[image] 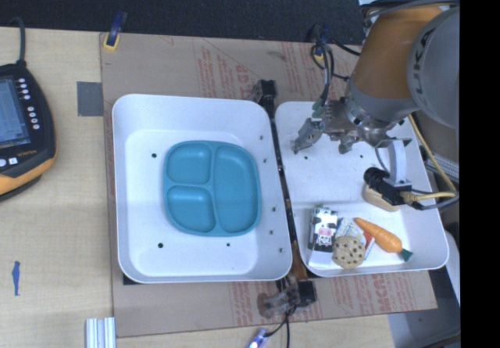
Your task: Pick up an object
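My gripper (pixel 323 143) hangs over the far part of the right bin (pixel 344 170), its two fingers spread apart with bare white bin floor between them. Three small objects lie grouped at the near end of that bin: a black-and-white cow-patterned carton (pixel 324 227), a round tan cookie (pixel 348 250) just in front of it, and an orange carrot (pixel 379 235) to their right. All three sit well below the gripper in the view, apart from it.
The left bin (pixel 137 182) holds a blue divided plate (pixel 212 187). A black-and-orange teach pendant (pixel 19 131) rests on the bench at far left. The grey and orange arm (pixel 406 57) fills the upper right.
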Robot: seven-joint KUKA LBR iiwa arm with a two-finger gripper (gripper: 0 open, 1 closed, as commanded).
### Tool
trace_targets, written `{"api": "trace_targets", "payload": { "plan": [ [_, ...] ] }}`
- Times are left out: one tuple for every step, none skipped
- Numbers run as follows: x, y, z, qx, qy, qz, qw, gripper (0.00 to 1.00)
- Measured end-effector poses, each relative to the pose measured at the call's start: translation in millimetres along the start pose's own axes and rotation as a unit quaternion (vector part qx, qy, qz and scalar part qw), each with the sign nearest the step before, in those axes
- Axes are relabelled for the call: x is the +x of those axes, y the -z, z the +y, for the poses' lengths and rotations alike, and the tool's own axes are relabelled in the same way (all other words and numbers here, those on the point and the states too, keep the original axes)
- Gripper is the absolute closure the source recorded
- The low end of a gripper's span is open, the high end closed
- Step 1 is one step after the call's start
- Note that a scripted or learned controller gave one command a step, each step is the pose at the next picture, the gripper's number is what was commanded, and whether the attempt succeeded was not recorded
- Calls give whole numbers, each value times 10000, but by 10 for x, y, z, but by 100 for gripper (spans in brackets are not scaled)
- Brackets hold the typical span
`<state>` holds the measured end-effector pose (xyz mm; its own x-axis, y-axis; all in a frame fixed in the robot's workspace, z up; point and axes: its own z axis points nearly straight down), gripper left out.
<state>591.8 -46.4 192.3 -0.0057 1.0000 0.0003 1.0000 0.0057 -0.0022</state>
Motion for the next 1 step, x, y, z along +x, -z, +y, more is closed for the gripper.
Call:
{"api": "trace_targets", "payload": {
  "plan": [
    [-280,-8,-667,10,-4,-10,10000,0]
  ]
}}
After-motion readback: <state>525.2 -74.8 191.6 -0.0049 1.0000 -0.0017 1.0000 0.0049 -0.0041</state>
